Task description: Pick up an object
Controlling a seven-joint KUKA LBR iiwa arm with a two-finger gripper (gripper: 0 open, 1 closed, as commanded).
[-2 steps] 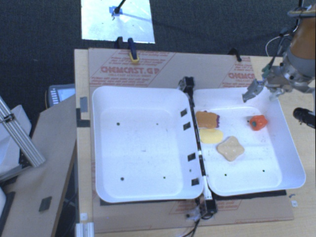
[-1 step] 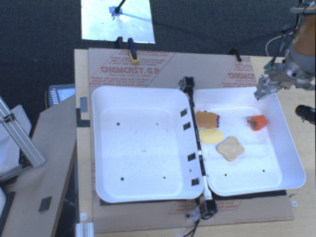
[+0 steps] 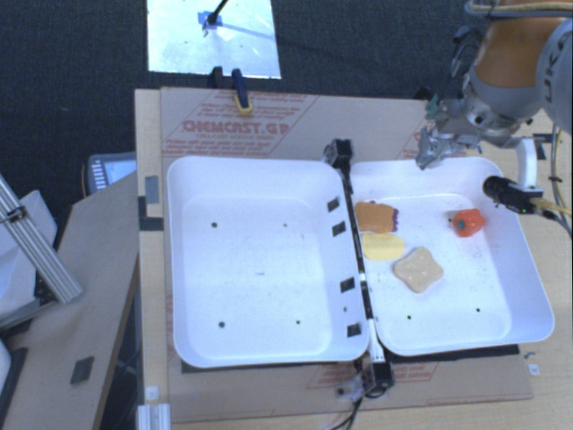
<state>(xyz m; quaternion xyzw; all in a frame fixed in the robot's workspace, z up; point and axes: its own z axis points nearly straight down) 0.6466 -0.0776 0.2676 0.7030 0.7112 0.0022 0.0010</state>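
The right bin (image 3: pixel 501 316) holds several small items. An orange-brown piece (image 3: pixel 375 216) lies near its left wall, with a pale yellow piece (image 3: pixel 383 247) just below it and a tan toast-shaped piece (image 3: pixel 418 270) further toward the front. A red-orange object (image 3: pixel 466 222) sits nearer the bin's right side. My gripper (image 3: pixel 431 153) hangs over the far edge of the right bin, above and behind all the items, with nothing visible between its fingers.
The left bin (image 3: pixel 188 330) stands beside the right one, joined by black clips along the shared wall. Both rest on a cardboard sheet (image 3: pixel 295 119). A shiny metal plate (image 3: pixel 213 25) lies at the back, and a black cable fitting (image 3: pixel 503 191) sits over the right bin's rim.
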